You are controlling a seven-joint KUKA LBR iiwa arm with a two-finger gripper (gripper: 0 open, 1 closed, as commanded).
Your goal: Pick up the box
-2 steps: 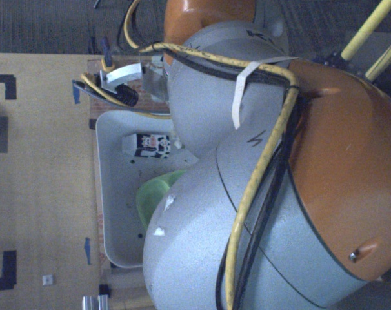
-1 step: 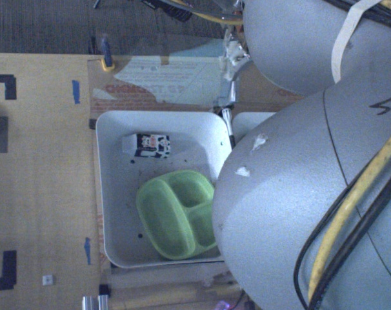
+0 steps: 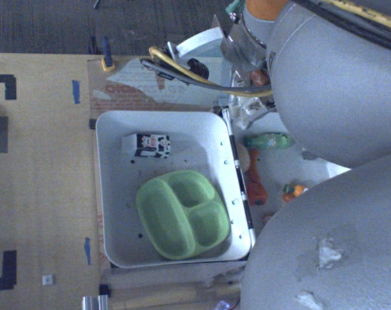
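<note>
Looming over the right half of the frame, my grey arm (image 3: 331,89) took up most of the picture, its bulk covering much of the right bin (image 3: 273,163) because I reached in from that side. My gripper (image 3: 247,112) sat near the upper middle, over the seam between the two bins, and how it stood I could not tell, since the wrist and cables hid it; nothing showed pinched in it. The left bin (image 3: 111,192) lay in the centre of the frame, fully exposed. Within it a green divided tray (image 3: 182,213) rested flat in the lower part, taking most of the floor. The box (image 3: 147,144), small and white with a black-and-white print, lay flat in the bin's upper left, well apart from my gripper and clear of the tray, so I judged it could be approached from above unhindered. Smaller still, an orange carrot-like toy (image 3: 255,183) lay in the right bin just beside the shared wall
</note>
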